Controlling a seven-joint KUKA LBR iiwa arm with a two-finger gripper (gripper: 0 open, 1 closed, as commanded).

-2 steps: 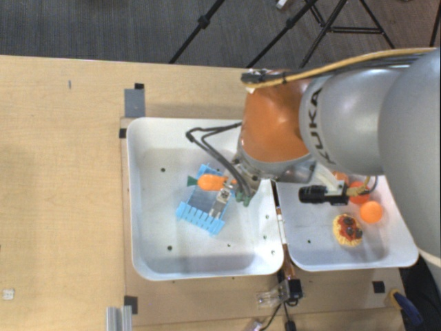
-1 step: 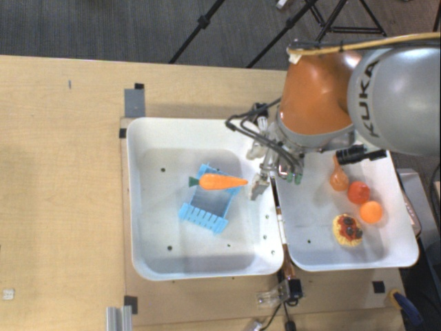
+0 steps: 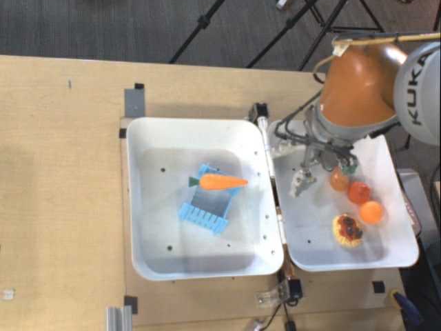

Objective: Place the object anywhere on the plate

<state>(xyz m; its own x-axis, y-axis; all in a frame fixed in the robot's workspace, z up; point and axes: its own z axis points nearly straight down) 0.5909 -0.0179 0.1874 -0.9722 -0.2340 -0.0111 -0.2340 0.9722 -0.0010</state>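
Observation:
A blue ribbed plate (image 3: pixel 207 209) lies tilted in the middle of the left bin (image 3: pixel 151 185). An orange toy carrot (image 3: pixel 220 181) with a green top rests across the plate's far edge, pointing right. My gripper (image 3: pixel 302 183) hangs under the orange-banded wrist (image 3: pixel 358 81) over the left part of the right bin (image 3: pixel 310 240), just right of the wall between the bins. It is well apart from the carrot and the plate. A pale orange fruit (image 3: pixel 337 180) sits close to its right.
In the right bin lie a red tomato (image 3: pixel 358 192), an orange ball (image 3: pixel 371 212) and a yellow tart with a red top (image 3: pixel 348 229). The arm covers that bin's far part. Metal clamps (image 3: pixel 260 112) stand at the bins' shared far corner.

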